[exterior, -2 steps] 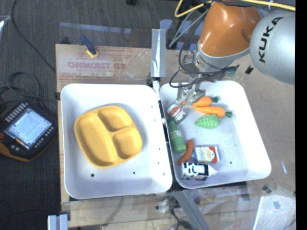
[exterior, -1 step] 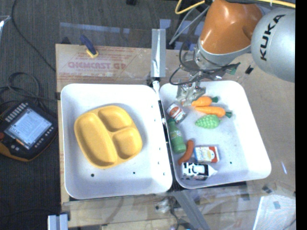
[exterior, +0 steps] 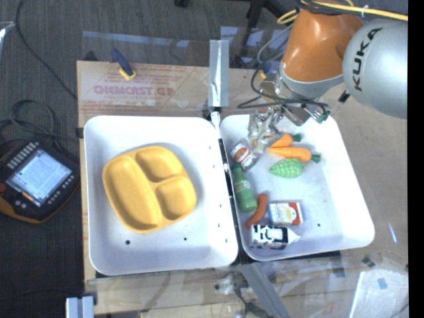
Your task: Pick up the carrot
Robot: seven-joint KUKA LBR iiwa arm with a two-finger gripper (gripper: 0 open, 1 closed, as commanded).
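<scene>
Two orange carrots with green tops lie in the right bin near its far edge: a smaller one and, just in front of it, a longer one. My gripper hangs low over the bin's far left part, just left of the smaller carrot and above a small red and white can. Nothing shows held in the gripper.
Also in the right bin are a bumpy green fruit, a green bottle, a sausage, a red and white carton and a black and white carton. A yellow divided tray lies in the left bin.
</scene>
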